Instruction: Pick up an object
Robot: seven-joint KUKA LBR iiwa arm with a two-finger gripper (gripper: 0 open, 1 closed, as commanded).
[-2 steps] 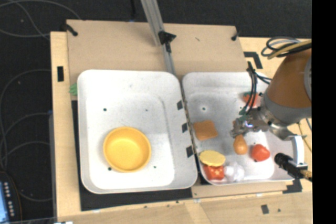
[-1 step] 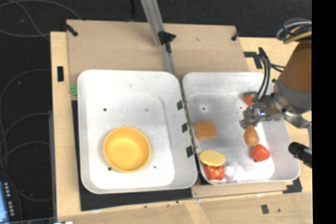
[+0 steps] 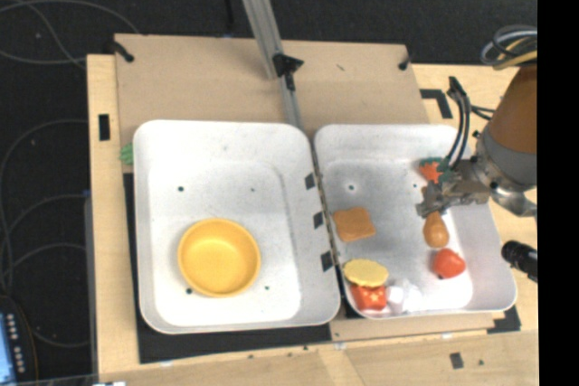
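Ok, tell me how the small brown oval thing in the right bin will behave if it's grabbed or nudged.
The brown oval object looks rounded and smooth, so it may roll or squirt from a pinch. It seems small and probably light. It lies just below the gripper near the red object, so a nudge could knock them together.

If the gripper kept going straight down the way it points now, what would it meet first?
Most likely the orange-brown oval object in the right bin, which lies directly beneath the gripper. Depth is hard to judge from this slanted view, so it might instead pass beside it and meet the bin floor.
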